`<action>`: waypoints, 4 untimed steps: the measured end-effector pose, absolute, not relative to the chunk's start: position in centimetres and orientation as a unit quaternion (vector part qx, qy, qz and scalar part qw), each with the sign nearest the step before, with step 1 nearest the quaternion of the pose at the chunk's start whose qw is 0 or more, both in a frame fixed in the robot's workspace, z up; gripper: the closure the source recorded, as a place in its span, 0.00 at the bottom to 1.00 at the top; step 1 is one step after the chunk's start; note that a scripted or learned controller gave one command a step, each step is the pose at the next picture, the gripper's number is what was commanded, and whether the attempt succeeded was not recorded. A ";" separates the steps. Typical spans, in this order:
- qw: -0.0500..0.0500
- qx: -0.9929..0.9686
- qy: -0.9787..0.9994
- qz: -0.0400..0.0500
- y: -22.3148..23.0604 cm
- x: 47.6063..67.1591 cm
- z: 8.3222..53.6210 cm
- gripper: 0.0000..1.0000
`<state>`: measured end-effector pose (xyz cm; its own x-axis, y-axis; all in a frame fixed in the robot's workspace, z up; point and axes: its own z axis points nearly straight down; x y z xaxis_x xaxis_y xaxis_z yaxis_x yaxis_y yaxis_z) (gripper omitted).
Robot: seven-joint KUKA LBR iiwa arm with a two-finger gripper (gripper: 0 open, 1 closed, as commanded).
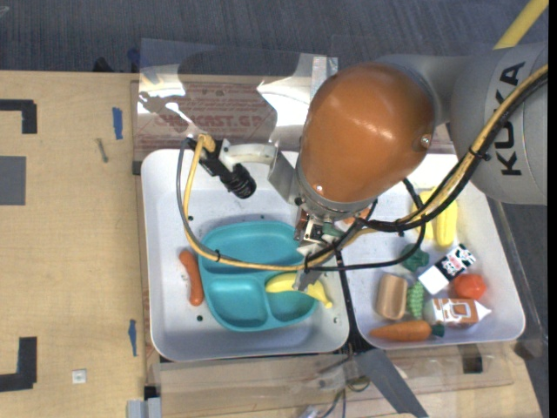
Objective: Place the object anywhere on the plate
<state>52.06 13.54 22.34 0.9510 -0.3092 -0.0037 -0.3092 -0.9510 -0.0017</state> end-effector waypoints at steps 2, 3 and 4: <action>0.003 -0.995 0.102 -0.002 14.5 52.1 37.4 0.00; 0.002 -0.995 0.099 0.005 19.1 61.6 29.0 0.00; 0.006 -0.995 0.102 0.001 19.1 61.8 30.7 1.00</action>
